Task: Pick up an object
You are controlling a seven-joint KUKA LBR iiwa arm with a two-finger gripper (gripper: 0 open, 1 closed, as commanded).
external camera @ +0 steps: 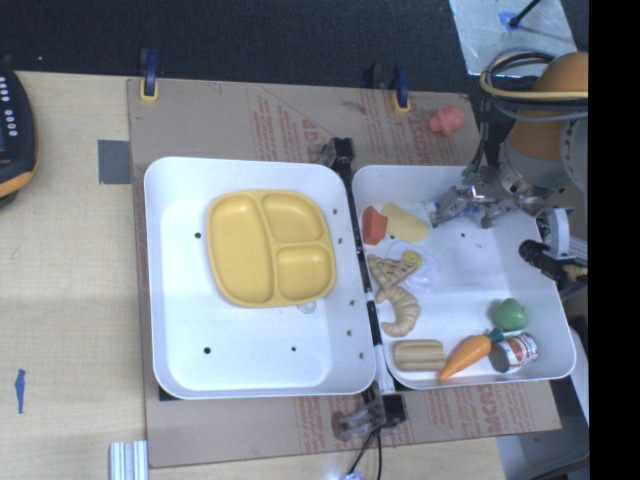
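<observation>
The right bin [455, 268] holds several toy foods. A red piece [374, 225] and a yellow wedge [404, 223] lie at its upper left. Below them are a waffle cone [392, 267] and a croissant [402, 313]. Along the front lie a tan bun [418, 353], an orange carrot [464, 356], a green pepper [509, 314] and a small can [517, 350]. My gripper [466, 208] hangs over the bin's upper right part, to the right of the yellow wedge. Its fingers are spread open with nothing between them.
The left bin [180, 348] carries a yellow divided plate [270, 246]. A pink toy [447, 120] lies on the cardboard behind the right bin. Clamps [149, 76] hold the cardboard's back edge. A black and orange device [14, 133] sits at the far left.
</observation>
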